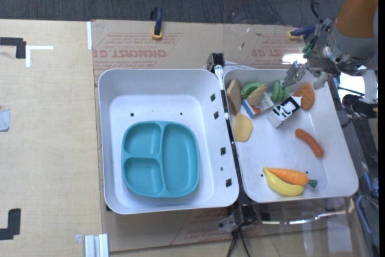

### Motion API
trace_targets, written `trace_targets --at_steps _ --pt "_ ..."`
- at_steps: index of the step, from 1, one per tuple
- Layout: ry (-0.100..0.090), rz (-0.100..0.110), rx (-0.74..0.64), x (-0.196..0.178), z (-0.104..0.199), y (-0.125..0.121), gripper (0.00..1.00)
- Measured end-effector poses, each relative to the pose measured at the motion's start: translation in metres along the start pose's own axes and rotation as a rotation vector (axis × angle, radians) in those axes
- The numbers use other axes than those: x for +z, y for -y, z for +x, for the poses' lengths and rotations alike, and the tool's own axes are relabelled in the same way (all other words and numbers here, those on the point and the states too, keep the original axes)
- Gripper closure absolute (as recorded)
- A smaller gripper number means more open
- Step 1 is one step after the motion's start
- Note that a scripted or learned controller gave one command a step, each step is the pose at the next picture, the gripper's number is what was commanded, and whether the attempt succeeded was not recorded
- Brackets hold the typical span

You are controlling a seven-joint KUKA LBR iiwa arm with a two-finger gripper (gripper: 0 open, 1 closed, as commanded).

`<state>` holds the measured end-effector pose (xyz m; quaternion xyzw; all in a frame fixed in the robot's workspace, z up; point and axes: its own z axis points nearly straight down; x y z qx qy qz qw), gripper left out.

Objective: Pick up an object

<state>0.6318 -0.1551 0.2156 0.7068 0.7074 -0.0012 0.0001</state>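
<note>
glossy white right bin (337,147) | smooth curved banana (283,186) | tapered carrot (290,176)

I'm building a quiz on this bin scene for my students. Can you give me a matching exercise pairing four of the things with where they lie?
Things:
1. teal tray
2. carrot
3. sausage
4. gripper

Places:
A. far end of the right bin, over the pile of toy food
B. in the left bin
C. near end of the right bin, on top of the banana
D. alone in the middle of the right bin, toward its right wall

Pairs: 1-B, 2-C, 3-D, 4-A
</note>
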Motion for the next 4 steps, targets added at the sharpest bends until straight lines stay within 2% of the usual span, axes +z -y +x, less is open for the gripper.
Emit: trace_targets --at_steps 1,2,3,4 --pt "0.001 -0.003 0.120 0.112 -0.018 -0.008 0.00" --pt "0.004 -0.001 0.116 0.103 -0.018 -0.008 1.00" --pt "-0.002 0.003 0.212 0.039 0.018 0.054 1.00" --pt "-0.002 0.005 0.314 0.025 0.084 0.074 1.00"
